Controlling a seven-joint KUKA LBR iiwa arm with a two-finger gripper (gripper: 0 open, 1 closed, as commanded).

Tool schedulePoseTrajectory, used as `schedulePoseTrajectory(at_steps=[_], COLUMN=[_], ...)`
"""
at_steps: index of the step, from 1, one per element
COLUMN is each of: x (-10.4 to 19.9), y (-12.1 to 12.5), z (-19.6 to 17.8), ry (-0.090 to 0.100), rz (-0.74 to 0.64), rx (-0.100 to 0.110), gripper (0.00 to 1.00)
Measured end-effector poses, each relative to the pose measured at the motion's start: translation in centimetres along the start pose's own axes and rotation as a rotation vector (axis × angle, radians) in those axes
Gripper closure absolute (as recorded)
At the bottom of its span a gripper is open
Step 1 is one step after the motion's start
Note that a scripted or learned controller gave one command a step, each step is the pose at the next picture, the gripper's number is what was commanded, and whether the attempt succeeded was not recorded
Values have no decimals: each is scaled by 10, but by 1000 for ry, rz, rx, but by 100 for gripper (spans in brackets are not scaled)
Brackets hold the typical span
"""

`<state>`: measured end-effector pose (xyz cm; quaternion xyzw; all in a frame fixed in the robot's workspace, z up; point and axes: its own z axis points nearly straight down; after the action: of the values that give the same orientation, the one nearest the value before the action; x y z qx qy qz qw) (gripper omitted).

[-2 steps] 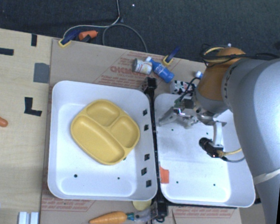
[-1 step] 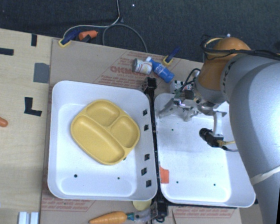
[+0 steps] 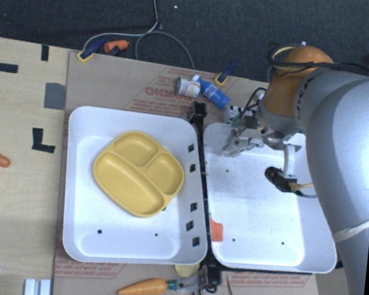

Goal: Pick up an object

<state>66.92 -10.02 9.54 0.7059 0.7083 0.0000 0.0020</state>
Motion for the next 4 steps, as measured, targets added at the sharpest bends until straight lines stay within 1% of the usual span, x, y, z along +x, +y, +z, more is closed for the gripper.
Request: schedulePoseTrajectory(at_steps=[1, 2, 3, 4], x=[0, 3, -107, -56], y=[0, -1, 0, -91], z=[0, 10, 9, 7], ry=[-1, -1, 1, -1], rz=[0, 2, 5, 3], rx=[1, 5, -4, -4], gripper=[0, 0, 0, 0])
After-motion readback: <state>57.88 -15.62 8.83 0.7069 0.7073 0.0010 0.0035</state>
